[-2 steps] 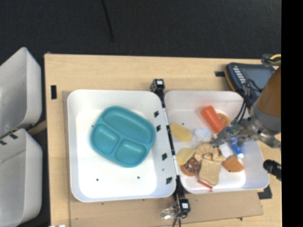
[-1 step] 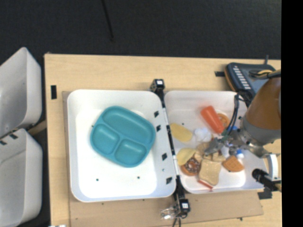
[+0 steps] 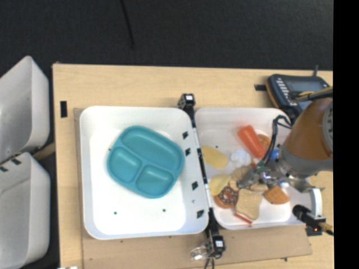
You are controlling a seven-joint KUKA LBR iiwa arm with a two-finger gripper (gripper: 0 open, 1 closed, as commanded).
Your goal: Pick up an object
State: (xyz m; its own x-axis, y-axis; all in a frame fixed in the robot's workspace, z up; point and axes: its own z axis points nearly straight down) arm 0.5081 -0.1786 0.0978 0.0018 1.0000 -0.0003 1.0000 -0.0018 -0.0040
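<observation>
Orange-banded and grey, the arm (image 3: 311, 136) comes in over the right edge of the right bin (image 3: 224, 116) and stands higher than anything else on the table (image 3: 129, 83). Its tool (image 3: 259, 175) hangs low over the pile of toy food in the front half of that bin, and whether it is wide or narrow I cannot tell, since the wrist and cables cover the tip.

Around the tool lie several candidates. A tan bread slice (image 3: 248, 204) sits just toward the bin's front edge from it, touching or nearly touching a round brown cookie (image 3: 227, 196) toward the front-left. An orange biscuit (image 3: 276, 194) lies just toward the front-right corner. A pale yellow piece (image 3: 215, 157) rests nearer the divider between the bins, and an orange carrot-like piece (image 3: 252, 141) lies toward the back edge, its long axis running from back-left to front-right.

My guess is that the nearest thing to grasp is whatever sits directly beneath the tool, a greyish item too hidden to name; the bread slice is next, a short move toward the front edge.

In the left bin (image 3: 90, 167) a teal divided plate (image 3: 146, 161) lies flat at its middle, well apart from the tool.
</observation>
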